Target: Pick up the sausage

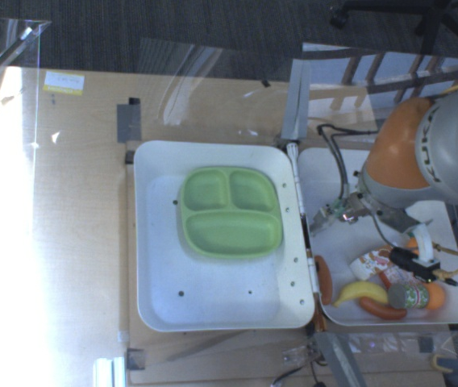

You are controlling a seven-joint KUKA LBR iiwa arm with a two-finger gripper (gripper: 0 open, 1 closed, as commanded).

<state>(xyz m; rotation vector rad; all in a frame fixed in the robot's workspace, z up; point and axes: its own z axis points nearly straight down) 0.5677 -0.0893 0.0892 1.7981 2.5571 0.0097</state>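
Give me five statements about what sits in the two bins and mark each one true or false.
1. The green divided plate lies in the left bin. True.
2. The sausage rests on the green plate. False: it lies in the right bin, along that bin's left wall.
3. A banana lies in the right bin, just right of the sausage. True.
4. The plate's compartments hold food. False: all three are bare.
5. The arm hangs over the left bin. False: it reaches over the right bin, above the pile of toy food at its near end.
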